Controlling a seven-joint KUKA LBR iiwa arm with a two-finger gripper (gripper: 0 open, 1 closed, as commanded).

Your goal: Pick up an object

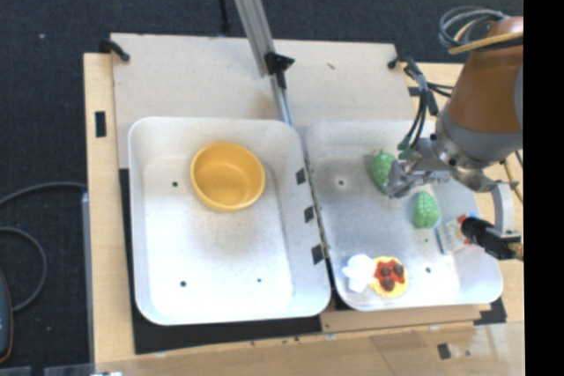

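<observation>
Over on the left, the left bin (159,277) holds a yellow bowl (228,176), sitting upright toward the back and well apart from the action. Moving across the divide, the right bin (476,282) is where it's all happening: a green lump (382,168) lies near the back, and the gripper (401,180) is right down at it, touching or just beside its right edge. Whether the jaws are open or closed I cannot tell; the tip is too small and dark against the bin floor, and nothing shows clearly pinched in it. A second green lump (426,210) sits just beside, toward the front, and at the front rim there's a white piece (357,270) touching a round yellow toy with red spots (389,275). The danger now, as I judge it: the tip looks off to one side of that first lump, so a squeeze could nudge it away instead of trapping it, or the rounded shape could squirt out on the lift. The arm (480,101) comes in from the right, orange band high, wrist bent down and leftward, cables looping behind, tip low at the bin floor.
</observation>
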